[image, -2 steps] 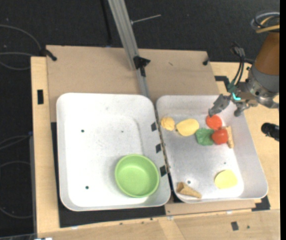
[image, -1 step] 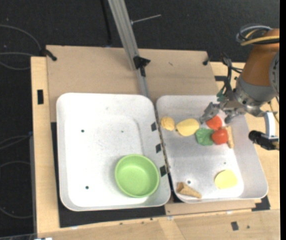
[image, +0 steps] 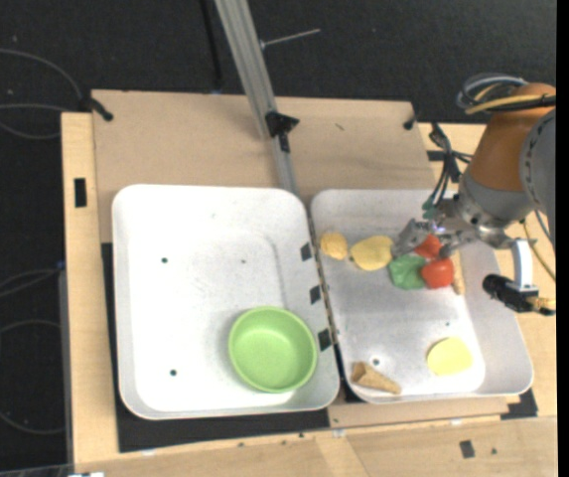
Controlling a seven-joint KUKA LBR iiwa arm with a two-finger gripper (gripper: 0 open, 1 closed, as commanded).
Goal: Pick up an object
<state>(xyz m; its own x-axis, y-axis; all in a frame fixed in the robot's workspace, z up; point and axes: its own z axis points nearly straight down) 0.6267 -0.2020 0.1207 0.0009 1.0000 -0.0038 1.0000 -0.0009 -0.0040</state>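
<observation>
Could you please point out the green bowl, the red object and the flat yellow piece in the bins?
green bowl [image: 272,348]: camera view, inner floor.
red object [image: 439,271]: camera view, its top.
flat yellow piece [image: 450,357]: camera view, its middle.

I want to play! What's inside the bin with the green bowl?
Just the green bowl, sitting in the left bin. The bowl looks empty. Whatever lies under it is covered.
</observation>
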